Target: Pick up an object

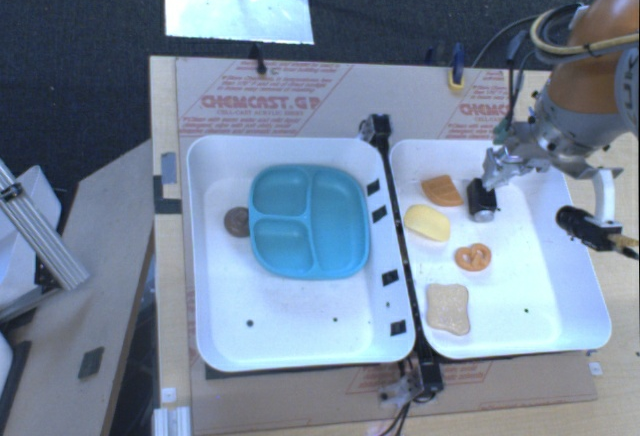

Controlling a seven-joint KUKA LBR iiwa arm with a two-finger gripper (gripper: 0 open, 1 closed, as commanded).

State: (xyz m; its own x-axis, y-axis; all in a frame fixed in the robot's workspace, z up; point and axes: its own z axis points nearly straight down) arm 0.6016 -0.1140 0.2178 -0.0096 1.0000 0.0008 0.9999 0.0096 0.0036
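Observation:
My gripper (483,202) hangs over the right bin (560,324), near its upper middle, just right of an orange food piece (441,190). A yellow piece (427,222) lies below and left of it. An orange pretzel (473,257) sits lower down, and a tan slice of toast (449,308) lies near the bin's front. Nothing shows between the gripper's dark tips.
The left bin (215,324) holds a blue divided plate (305,221) and a small brown round object (237,221) at the plate's left edge. A black divider (390,224) runs between the bins. A black cylindrical part (585,224) juts over the right bin's right side.

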